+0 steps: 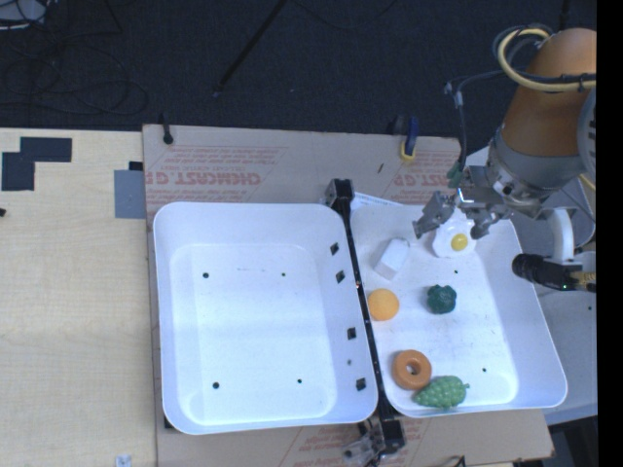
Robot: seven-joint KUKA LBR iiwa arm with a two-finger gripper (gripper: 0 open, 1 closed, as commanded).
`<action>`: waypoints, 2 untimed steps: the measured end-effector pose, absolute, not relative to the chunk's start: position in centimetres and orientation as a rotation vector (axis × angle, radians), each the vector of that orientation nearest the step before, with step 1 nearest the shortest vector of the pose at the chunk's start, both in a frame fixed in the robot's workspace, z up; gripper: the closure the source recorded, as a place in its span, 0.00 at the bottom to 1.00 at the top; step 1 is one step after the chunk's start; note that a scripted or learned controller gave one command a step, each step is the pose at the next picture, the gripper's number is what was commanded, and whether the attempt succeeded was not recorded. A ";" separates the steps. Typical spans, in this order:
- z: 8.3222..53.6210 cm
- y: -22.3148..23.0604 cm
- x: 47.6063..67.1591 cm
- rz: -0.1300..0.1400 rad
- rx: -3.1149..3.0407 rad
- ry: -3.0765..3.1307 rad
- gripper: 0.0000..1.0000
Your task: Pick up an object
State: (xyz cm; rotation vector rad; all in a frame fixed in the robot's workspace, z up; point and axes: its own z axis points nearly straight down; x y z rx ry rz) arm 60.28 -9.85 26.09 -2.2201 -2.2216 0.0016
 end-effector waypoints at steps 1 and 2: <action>8.0 -9.5 57.7 0.007 -2.219 -2.216 0.00; 18.6 -16.8 61.7 -0.004 -2.234 -2.225 0.00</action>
